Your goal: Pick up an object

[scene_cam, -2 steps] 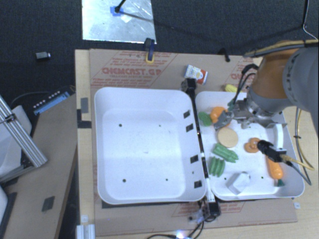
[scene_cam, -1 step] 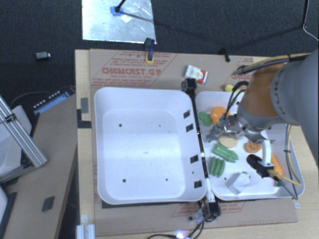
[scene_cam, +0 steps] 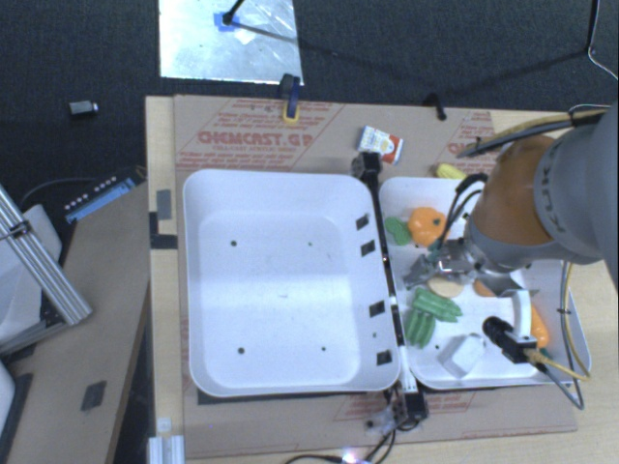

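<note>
The left bin [scene_cam: 280, 278] adjoins the right bin [scene_cam: 464, 375], which contains green pieces [scene_cam: 427, 315], an orange fruit [scene_cam: 426, 224] and a white block [scene_cam: 462, 354]. The gripper [scene_cam: 440, 262] hangs among them; whether its jaws are apart or closed cannot be told.

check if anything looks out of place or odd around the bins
Two things lie outside the bins on the cardboard behind the right bin: a small red and white carton, tilted, and a yellow object at the bin's far rim. Everything else sits in the right bin.
</note>
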{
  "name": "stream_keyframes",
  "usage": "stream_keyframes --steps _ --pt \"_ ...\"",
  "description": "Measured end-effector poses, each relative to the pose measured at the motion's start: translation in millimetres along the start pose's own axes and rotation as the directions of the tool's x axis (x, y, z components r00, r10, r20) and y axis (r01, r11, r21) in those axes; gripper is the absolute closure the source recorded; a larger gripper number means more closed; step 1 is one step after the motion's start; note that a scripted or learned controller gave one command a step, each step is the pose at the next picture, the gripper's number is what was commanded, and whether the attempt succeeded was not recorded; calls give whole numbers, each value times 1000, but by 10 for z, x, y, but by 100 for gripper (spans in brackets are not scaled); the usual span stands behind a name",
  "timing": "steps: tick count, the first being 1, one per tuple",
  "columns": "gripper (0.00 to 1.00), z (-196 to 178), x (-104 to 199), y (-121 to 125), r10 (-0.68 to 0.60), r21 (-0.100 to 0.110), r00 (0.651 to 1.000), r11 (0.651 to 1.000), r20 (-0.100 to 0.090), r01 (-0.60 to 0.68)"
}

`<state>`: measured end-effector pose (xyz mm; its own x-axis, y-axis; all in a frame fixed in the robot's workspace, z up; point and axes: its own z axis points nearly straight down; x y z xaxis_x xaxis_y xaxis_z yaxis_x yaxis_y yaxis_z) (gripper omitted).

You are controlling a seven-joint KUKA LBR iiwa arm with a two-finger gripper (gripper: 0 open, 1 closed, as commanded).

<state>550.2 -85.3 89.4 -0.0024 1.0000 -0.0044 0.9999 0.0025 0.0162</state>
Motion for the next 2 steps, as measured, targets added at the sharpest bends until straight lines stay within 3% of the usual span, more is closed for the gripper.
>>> stream_keyframes --steps 1,2 --pt "100 -116 -12 22 0 -5 1000 1000 2 0" --pt "100 -112 -159 399 -2 11 1000 1000 -3 2"
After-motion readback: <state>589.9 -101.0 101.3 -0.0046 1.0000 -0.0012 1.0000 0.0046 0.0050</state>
